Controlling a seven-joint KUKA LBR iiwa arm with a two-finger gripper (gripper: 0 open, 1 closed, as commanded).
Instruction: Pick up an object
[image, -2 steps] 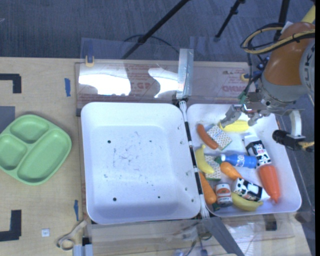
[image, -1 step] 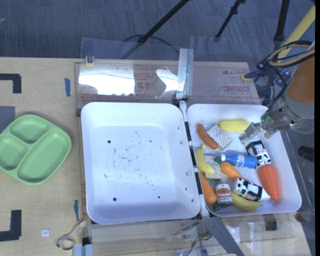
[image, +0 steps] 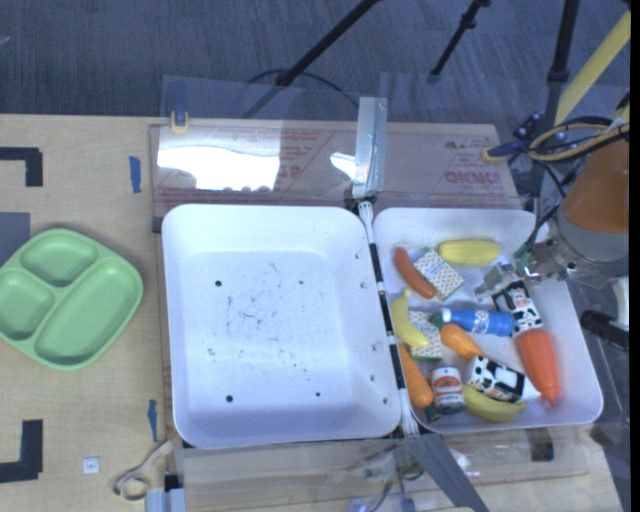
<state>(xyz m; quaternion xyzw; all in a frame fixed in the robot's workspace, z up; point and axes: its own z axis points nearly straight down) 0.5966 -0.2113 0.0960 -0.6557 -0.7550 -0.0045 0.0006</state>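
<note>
The pick is not yet made: the gripper (image: 505, 275) hangs low over the right bin (image: 590, 400), just above the blue bottle (image: 478, 321) and beside the yellow lemon (image: 468, 251), whether it is open or closed cannot be told, and every toy looks to lie in the bin.

Wooden bench (image: 80, 150) bears two white bins (image: 270, 410) and green plate (image: 68, 297).
</note>
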